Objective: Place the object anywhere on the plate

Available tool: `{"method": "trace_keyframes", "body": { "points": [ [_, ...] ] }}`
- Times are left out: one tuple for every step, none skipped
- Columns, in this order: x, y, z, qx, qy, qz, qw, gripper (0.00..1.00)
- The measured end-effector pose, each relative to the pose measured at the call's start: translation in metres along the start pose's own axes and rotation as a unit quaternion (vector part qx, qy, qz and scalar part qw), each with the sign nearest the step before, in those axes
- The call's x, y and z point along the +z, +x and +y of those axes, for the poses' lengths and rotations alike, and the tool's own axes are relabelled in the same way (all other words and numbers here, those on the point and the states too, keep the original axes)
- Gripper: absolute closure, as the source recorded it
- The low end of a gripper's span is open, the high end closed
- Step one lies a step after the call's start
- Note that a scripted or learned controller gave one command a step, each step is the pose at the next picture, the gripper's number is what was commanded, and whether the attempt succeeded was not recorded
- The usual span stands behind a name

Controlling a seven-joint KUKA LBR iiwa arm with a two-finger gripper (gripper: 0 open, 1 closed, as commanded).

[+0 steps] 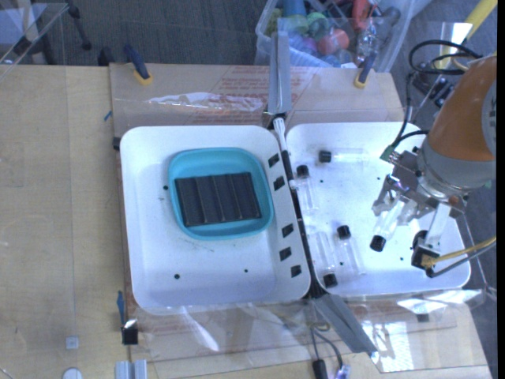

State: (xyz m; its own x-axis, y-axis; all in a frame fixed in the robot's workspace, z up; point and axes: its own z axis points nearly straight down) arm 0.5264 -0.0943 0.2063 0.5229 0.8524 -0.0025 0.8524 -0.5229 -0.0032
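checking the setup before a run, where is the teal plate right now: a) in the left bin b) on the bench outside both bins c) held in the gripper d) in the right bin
a: the teal plate lies flat in the left bin, with a dark ribbed insert on it, while the gripper is over the right bin.

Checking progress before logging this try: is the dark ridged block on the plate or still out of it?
On it. The dark ridged block lies flat inside the blue plate in the left bin.

The plate (218, 193) lies in the left bin (150, 235); the claw (401, 242) hangs over the right bin (355, 144).
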Motion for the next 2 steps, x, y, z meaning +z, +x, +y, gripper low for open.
{"method": "trace_keyframes", "body": {
  "points": [
    [0.0, 0.0, 0.0, 0.0, 0.0, 0.0, 1.0, 0.0],
    [0.016, -0.04, 0.06, 0.005, -0.001, 0.0, 1.0, 0.0]
  ]
}}
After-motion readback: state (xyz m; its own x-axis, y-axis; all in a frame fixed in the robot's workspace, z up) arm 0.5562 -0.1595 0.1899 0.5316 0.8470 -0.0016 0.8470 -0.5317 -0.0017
